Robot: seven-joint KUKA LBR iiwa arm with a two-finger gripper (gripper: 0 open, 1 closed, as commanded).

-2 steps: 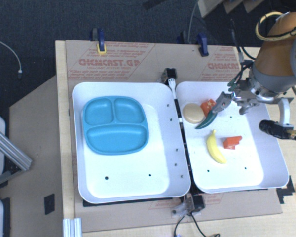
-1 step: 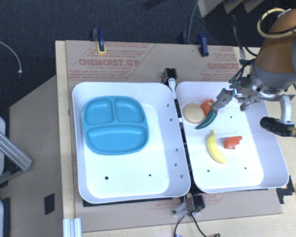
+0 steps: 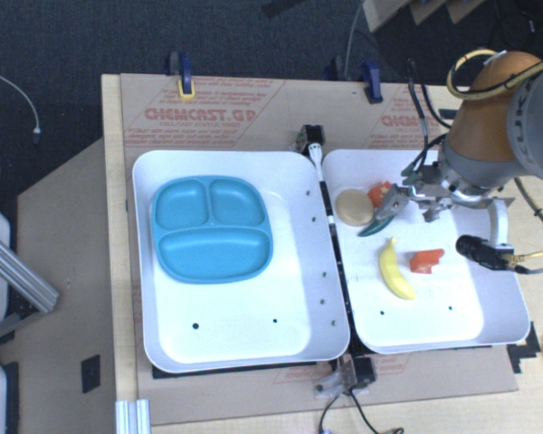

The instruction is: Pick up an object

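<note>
Two white bins sit side by side, and the right bin (image 3: 489,319) is my landmark. The arm (image 3: 489,125) leans over its far edge. In the neighbouring left bin (image 3: 244,319) lies a blue divided plate (image 3: 213,229). Near the right bin's middle lies a banana (image 3: 396,272), a red piece (image 3: 425,260) just beside it. Toward its far left sits a tan disc (image 3: 353,207). The gripper (image 3: 391,208) hovers there, fingers apart, holding nothing. It seems to be mid-approach; next it must descend and close.

brown board (image 3: 253,107) | red print "CHEMCAST GP" | repeated partly at right
</note>
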